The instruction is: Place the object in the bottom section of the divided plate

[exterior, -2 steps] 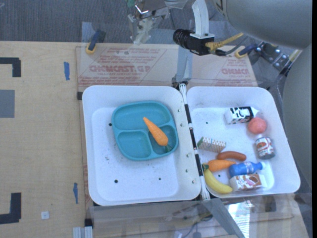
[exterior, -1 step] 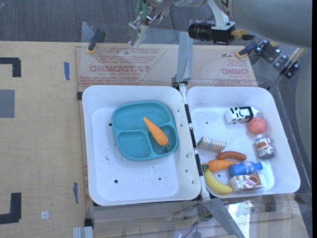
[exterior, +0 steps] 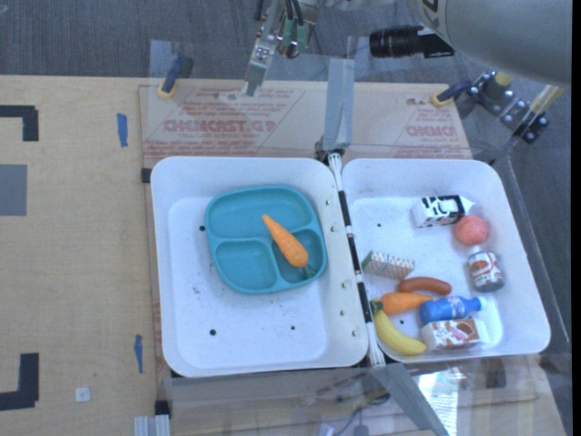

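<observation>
A teal divided plate (exterior: 238,223) lies in the left white bin (exterior: 182,271). An orange carrot (exterior: 286,241) lies slantwise on it. Its narrow end rests in the large upper section and its thick end reaches across the ridge into the lower right section. My gripper (exterior: 272,66) hangs high above the bench's back edge, well beyond the left bin and apart from the plate. Its fingers (exterior: 257,62) stand open with nothing between them.
The right bin (exterior: 517,334) holds a milk carton (exterior: 440,209), a pink ball (exterior: 471,230), a small can (exterior: 485,270), a wafer block (exterior: 388,264), a sausage (exterior: 424,285), a second carrot (exterior: 399,302), a bottle (exterior: 448,309) and a banana (exterior: 398,334). A cardboard sheet (exterior: 218,125) lies behind the bins.
</observation>
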Motion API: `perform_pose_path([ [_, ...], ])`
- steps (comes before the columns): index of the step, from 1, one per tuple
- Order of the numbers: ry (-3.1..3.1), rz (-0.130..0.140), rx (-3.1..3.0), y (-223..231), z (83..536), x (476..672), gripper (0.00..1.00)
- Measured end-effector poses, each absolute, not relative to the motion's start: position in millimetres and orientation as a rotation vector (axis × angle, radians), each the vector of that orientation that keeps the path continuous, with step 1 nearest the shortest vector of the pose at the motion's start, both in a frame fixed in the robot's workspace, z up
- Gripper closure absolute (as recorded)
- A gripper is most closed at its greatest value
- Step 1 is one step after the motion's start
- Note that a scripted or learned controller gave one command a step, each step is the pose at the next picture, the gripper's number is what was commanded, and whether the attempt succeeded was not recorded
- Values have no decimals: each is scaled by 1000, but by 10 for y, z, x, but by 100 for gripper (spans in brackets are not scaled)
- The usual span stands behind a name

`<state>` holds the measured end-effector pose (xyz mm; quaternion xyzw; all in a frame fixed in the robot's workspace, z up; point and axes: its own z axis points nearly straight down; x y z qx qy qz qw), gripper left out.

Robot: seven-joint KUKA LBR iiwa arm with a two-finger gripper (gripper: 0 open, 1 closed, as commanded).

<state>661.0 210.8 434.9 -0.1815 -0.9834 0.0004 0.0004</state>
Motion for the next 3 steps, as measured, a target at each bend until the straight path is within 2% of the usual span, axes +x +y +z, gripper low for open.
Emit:
perform_pose_path([
  [1,-3139,0,-139,2131,4354,6575,100],
  [2,-3024,-4,856,2265,4356,6495,100],
  [3,-2823,-4,1395,2262,4356,6679,100],
])
